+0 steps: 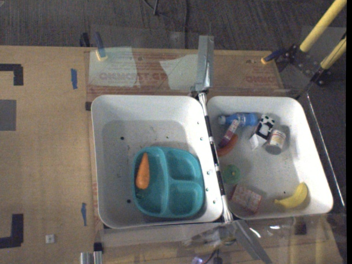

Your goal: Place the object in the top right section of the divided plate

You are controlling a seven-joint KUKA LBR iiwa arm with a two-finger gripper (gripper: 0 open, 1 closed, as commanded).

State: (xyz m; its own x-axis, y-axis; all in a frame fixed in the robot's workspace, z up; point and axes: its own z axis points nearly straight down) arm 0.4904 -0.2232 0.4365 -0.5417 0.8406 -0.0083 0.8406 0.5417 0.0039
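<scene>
Two white bins stood side by side on the brown counter. In the left bin lay a teal divided plate, close to the bin's near right corner. An orange carrot rested in the long left section of the plate, its thin end pointing away from the camera. The top right section and the section below it carried nothing that I could see.

The right bin held several small things: a blue bottle near the far wall, a reddish thing just beside it, a black and white object, a small can, a green round piece, a pink box and a yellow banana in the near right corner.

Whether the gripper was released or clenched, I could not tell.
</scene>
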